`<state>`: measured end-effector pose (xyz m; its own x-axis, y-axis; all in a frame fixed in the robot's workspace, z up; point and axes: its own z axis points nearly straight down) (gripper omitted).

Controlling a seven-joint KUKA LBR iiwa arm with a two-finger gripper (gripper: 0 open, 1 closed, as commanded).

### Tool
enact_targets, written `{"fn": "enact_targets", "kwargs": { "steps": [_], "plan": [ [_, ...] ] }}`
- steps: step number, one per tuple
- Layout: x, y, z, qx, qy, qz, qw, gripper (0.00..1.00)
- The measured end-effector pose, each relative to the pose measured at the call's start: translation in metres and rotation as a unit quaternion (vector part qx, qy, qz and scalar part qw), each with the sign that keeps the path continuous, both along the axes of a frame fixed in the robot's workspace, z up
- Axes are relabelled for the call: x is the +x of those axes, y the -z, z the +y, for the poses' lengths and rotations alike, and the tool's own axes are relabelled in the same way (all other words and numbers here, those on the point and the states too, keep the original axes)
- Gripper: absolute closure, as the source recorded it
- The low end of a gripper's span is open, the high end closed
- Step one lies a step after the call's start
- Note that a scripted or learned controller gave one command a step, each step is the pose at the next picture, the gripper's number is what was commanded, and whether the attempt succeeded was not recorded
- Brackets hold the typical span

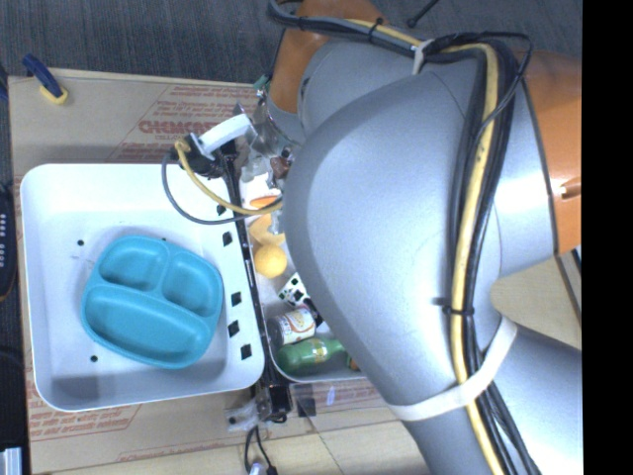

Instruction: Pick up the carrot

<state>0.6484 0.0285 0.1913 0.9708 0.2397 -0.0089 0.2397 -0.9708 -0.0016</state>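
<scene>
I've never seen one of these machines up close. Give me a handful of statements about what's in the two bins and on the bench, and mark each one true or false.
1. A blue divided tray lies in the left bin. True.
2. The blue divided tray has food in its compartments. False: they look bare.
3. The grey arm covers most of the right bin. True.
4. A green bottle lies near the lower end of the right bin. True.
5. The green bottle stands inside the left bin. False: it lies on the other side of the dividing wall.
6. A yellow round fruit sits beside the arm's edge. True.
</scene>
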Motion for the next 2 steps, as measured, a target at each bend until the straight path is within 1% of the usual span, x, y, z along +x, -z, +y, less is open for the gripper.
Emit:
{"fn": "enact_targets", "kwargs": {
  "steps": [1, 2],
  "plan": [
    [-0.06, 0.001, 0.018, 0.0006, -0.03, 0.003, 0.9995, 0.0],
    [-0.008, -0.097, 0.024, 0.0017, -0.039, -0.004, 0.9992, 0.0]
  ]
}}
